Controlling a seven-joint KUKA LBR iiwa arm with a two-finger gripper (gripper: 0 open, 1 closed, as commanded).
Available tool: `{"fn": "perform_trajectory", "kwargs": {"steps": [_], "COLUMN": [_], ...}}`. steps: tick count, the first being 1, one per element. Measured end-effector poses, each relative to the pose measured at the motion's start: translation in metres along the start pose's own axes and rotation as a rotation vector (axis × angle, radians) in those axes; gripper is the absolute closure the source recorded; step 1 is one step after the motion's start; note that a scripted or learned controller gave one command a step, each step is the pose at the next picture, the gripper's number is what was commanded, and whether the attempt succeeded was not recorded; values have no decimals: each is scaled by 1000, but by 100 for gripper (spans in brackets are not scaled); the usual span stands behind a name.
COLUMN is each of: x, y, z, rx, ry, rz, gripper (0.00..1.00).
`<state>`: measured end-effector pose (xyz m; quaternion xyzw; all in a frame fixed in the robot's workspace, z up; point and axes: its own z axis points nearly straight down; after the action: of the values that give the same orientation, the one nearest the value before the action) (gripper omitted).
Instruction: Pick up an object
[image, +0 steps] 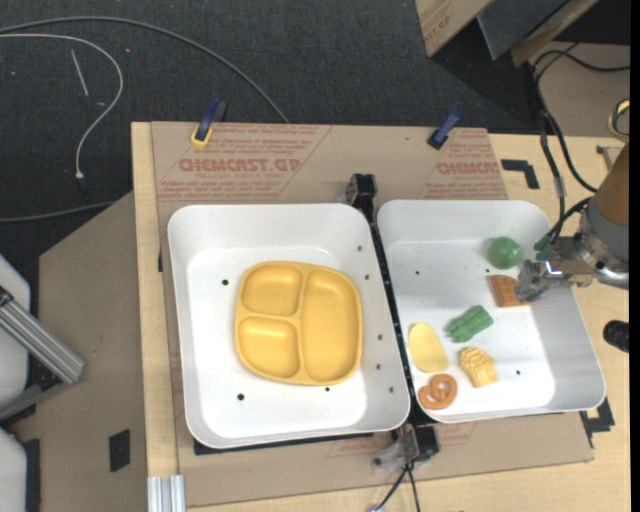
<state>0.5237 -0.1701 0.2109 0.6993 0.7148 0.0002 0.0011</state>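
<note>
1. We see the gripper (535, 277) low over the right bin (570, 385), its arm cut off by the frame's right edge.
2. We cannot tell how it is set; its tip hides part of an orange-brown piece (503, 291).
3. Just beyond it sits a green ball (504, 251); a green toy (469, 323), pale yellow piece (427, 346), corn-like toy (479, 367) and ring pastry (437, 391) lie nearer us, leftward.
4. Far left, a yellow divided plate (298, 322) fills the left bin (200, 300).

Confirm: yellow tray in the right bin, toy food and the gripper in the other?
No. The camera view shows the yellow tray in the left bin. The toy food and the gripper are in the right bin.
</note>
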Motion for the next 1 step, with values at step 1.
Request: {"fn": "perform_trajectory", "kwargs": {"steps": [1], "x": [0], "y": [0], "z": [-5], "rx": [1], "ry": [1], "rz": [9], "gripper": [100]}}
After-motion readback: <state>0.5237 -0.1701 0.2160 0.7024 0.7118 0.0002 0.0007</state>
